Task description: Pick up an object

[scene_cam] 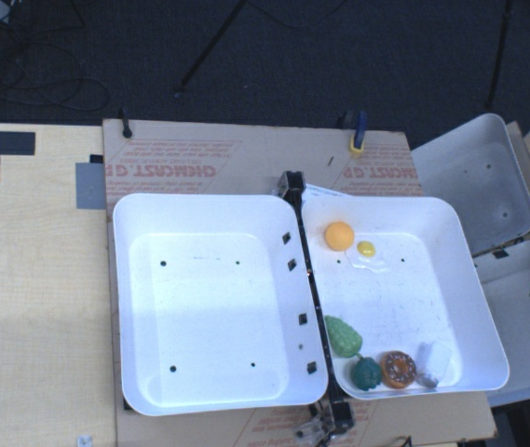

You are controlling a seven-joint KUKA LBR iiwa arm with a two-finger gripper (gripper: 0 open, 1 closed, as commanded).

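Small round orange ball (pixel 339 236), right bin (pixel 469 277)

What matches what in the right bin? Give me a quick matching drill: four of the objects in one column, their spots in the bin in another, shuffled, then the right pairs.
Column one:
1. round orange ball
2. small yellow piece
3. light green lumpy object
4. brown ring-shaped doughnut

Column two:
A. against the divider wall, in the near half of the right white bin
B. far end, closest to the divider
C. near edge, between a dark teal ball and a pale clear object
D. far end, just right of the orange ball

Pairs: 1-B, 2-D, 3-A, 4-C
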